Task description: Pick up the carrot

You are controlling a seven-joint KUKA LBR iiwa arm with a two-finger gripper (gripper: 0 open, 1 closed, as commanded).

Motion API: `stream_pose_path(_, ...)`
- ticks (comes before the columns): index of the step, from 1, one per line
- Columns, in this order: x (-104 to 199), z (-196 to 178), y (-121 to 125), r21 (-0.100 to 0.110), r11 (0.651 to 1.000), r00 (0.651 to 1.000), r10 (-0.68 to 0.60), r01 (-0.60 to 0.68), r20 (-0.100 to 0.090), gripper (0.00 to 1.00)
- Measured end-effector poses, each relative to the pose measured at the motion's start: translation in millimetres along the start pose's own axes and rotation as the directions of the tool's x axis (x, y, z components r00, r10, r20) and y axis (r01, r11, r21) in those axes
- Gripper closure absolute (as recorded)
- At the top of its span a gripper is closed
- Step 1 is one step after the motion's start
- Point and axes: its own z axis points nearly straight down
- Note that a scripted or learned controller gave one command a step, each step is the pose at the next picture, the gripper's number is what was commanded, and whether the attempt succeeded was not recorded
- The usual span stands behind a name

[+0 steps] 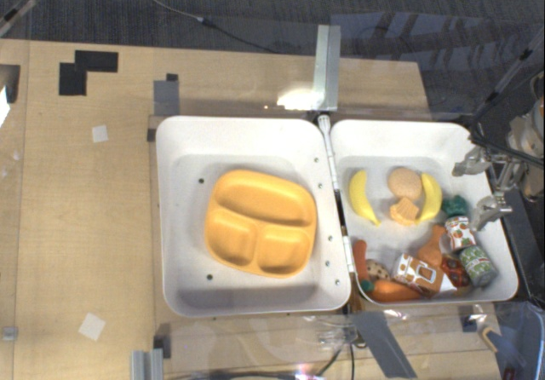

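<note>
Beside the right bin's (426, 133) outer rim, at its far right side, the hand (487, 191) hangs above the wall with its two metal fingers (471, 167) spread apart and nothing between them. The carrot (393, 290) lies at that bin's near edge, on its side, well away from the hand and pressed in by clutter: a small carton (419, 272) touches it, and a red piece (359, 257) stands just beside its left end. A can (479, 266) and a small jar (460, 233) sit between it and the hand. To do the reach well, the arm should likely cross over the can and jar, line the fingers across the carrot's narrow width, and descend on the part free of the carton. Catching the carton looks the main risk. The left bin (179, 199) carries a yellow tray (259, 223).
</note>
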Motion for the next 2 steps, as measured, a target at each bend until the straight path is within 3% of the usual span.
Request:
stream_pose_path(1,1.6,127.8,35.3,-0.004,0.997,0.997,-0.082,0.082,-0.006,0.0)
stream_pose_path(2,-86.5,172.8,38.4,0.002,0.981,0.981,-0.194,0.194,0.007,0.0)
